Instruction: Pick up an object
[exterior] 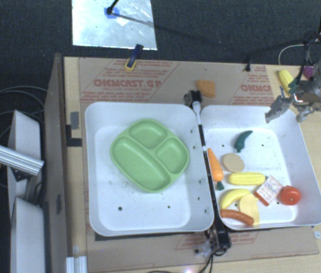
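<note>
Toys crowd the right bin (pixel 311 169): a sausage (pixel 237 215) and banana (pixel 233 197) at the near edge, tomato (pixel 289 195), corn (pixel 246 178), carrot (pixel 215 165), then a dark green pepper (pixel 242 140) farther back. Left bin (pixel 101 198) holds a green divided plate (pixel 149 154). Gripper (pixel 289 110) hangs over the right bin's far right corner, fingers spread, nothing between them.

I've got two bins side by side: the left bin (pixel 101 209) holds a divided plate (pixel 149 154) near its middle. The right bin (pixel 308 169) holds the food: a pepper (pixel 242 140) toward the back, a carrot (pixel 215 165) along its left wall, corn (pixel 246 178) just right of that, a tomato (pixel 289 195) far right, a banana (pixel 234 197) and sausage (pixel 237 215) in front.
</note>
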### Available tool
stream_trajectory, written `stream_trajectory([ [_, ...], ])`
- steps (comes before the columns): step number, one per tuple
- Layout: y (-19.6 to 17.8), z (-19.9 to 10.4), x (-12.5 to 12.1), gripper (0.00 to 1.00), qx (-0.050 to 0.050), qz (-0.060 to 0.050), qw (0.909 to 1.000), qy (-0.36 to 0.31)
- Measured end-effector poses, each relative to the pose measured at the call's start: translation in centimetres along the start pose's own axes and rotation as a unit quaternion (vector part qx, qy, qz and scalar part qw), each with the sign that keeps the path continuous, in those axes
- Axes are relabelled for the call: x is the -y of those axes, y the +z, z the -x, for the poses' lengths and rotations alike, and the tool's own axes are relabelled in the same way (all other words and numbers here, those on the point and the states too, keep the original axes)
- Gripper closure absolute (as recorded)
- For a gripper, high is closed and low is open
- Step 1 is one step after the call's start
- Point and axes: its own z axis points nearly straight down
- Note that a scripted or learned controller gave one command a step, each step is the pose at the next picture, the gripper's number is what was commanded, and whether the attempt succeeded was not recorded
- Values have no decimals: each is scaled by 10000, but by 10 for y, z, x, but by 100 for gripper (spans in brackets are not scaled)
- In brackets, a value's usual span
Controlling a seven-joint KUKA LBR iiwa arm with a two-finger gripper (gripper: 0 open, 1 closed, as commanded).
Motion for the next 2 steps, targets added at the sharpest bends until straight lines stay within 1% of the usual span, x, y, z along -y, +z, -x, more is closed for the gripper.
stream_trajectory([
  [1, 97, -13, -38, 0, -12, -33, 10000, -15],
  [2, 163, -17, -40, 0, -8, -30, 10000, -14],
])
